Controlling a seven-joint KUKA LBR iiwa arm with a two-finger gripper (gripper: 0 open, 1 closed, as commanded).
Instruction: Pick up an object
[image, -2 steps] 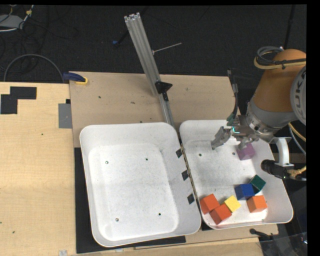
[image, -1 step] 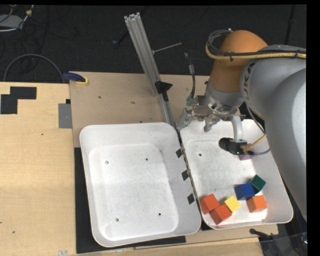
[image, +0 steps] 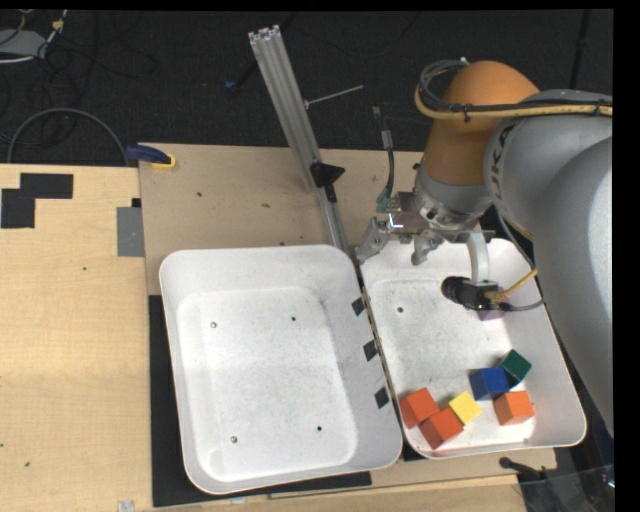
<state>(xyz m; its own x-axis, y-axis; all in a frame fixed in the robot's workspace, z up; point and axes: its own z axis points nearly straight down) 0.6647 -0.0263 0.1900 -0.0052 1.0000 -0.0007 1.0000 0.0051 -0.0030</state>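
In the right bin (image: 560, 420), unlabelled blocks (image: 465, 405) lie clustered.

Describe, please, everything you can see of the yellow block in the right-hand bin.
The yellow block is a small matte cube, turned cornerwise to the camera, lying on the floor of the right bin near its front edge. An orange block sits against its lower left and a blue block stands close at its upper right.
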